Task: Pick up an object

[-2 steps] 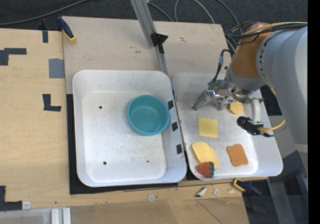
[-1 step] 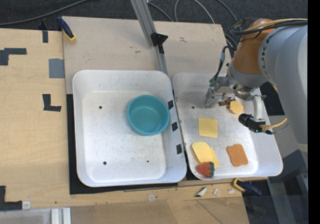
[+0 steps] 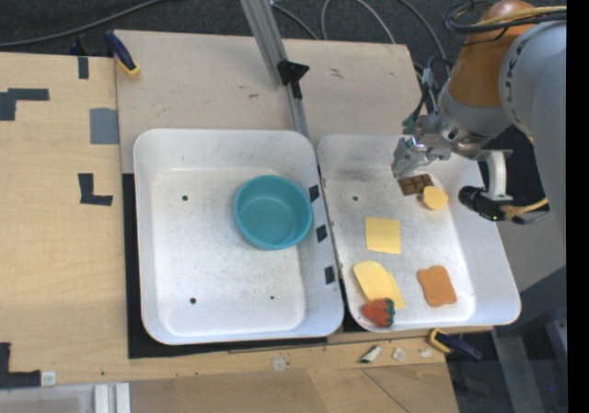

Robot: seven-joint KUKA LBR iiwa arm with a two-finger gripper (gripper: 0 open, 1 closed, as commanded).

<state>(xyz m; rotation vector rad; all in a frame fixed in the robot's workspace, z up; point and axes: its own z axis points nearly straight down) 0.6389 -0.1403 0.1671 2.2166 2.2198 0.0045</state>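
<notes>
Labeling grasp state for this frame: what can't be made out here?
- Gripper fingers: small, blurred against the right bin; open or shut unclear.
- Brown piece: contact with gripper unclear.
- Strawberry: partly overlapped by yellow piece.
- Arm: cut off at right edge.

Right bin (image 3: 479, 310): your crowded side. Brown block (image 3: 413, 185) and small yellow round piece (image 3: 434, 199) sit close together at the far end, directly under the gripper (image 3: 408, 161). Yellow square (image 3: 383, 235) mid-bin, open floor around it. Near end packed: yellow slab (image 3: 375, 280) touching the strawberry (image 3: 378, 313), orange piece (image 3: 437, 286) just beside. Left bin (image 3: 166, 246): only the teal bowl (image 3: 272, 211); you get wide bare floor elsewhere. Slanted metal pole (image 3: 267, 29) overhangs the far edge between the bins.
</notes>
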